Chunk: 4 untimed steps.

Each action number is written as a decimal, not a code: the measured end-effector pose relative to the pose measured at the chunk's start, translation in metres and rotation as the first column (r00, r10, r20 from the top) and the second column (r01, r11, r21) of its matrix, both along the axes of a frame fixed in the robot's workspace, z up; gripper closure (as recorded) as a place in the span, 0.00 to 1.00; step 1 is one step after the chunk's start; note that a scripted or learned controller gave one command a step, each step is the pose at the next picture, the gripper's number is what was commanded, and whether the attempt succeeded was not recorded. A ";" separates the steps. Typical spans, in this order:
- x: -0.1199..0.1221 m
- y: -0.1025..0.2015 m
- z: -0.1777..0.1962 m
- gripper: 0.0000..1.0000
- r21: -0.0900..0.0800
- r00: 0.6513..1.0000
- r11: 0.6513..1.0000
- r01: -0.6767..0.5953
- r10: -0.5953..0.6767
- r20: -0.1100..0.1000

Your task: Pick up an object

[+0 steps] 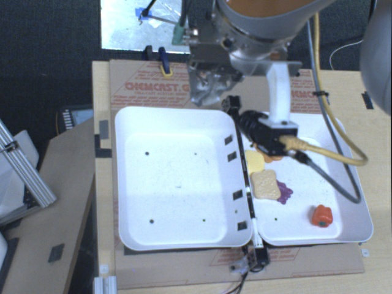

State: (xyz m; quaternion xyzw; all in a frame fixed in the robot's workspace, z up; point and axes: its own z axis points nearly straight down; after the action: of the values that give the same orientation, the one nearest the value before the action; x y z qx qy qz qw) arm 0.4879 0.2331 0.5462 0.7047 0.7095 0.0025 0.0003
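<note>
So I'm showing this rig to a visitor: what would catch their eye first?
Probably the big grey arm looming over the bench from the top, hanging above the right bin. Next, the bright orange-red toy near that bin's front, with a tan cracker-like piece and a purple scrap beside the divider.

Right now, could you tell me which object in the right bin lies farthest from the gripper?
The orange-red pepper-like piece, alone near the right bin's front corner; the others cluster by the divider.
</note>
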 end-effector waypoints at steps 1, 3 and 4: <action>0.000 0.000 0.000 0.00 0.000 1.000 1.000 -0.001 0.001 0.000; 0.000 0.000 0.011 0.00 0.001 1.000 1.000 -0.005 0.005 0.001; 0.000 0.000 0.023 1.00 0.003 1.000 1.000 -0.008 0.008 0.004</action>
State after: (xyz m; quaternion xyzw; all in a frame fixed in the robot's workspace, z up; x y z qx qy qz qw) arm 0.4882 0.2335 0.5688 0.7019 0.7123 0.0051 0.0005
